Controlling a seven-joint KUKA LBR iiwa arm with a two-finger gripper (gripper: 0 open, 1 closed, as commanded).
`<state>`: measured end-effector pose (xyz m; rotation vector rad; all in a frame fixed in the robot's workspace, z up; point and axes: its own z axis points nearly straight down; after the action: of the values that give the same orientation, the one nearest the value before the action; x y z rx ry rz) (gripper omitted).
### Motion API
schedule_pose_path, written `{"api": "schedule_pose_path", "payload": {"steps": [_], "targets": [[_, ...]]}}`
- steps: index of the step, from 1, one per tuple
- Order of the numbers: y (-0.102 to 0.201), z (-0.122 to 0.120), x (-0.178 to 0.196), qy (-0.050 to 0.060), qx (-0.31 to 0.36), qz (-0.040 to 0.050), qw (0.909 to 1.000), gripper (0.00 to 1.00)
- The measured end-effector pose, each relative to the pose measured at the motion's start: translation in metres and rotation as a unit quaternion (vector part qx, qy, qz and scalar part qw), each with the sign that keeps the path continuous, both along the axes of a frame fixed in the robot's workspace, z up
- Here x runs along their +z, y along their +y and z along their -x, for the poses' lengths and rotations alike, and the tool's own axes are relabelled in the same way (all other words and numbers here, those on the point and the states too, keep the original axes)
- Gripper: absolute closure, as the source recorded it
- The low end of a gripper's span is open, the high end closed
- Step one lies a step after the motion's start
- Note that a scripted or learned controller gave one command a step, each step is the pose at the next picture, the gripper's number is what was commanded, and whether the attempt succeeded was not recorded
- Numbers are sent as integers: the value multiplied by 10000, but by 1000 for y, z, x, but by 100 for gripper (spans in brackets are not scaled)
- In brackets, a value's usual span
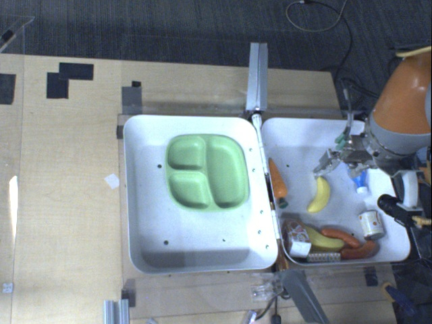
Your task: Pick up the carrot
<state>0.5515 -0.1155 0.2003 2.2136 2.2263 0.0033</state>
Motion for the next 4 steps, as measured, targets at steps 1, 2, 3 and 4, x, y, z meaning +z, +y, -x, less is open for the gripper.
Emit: {"api": "schedule_pose_path", "payload": {"steps": [1, 2, 3, 4], "targets": [[-2, -8, 3, -14, -273, -1, 9996, 0], [17, -37, -7, -6, -1053, -5, 9944, 0], [25, -59, -112, -38, -1940, -8, 9810, 0], [26, -60, -100, -57, -1910, -10, 9816, 100]]}}
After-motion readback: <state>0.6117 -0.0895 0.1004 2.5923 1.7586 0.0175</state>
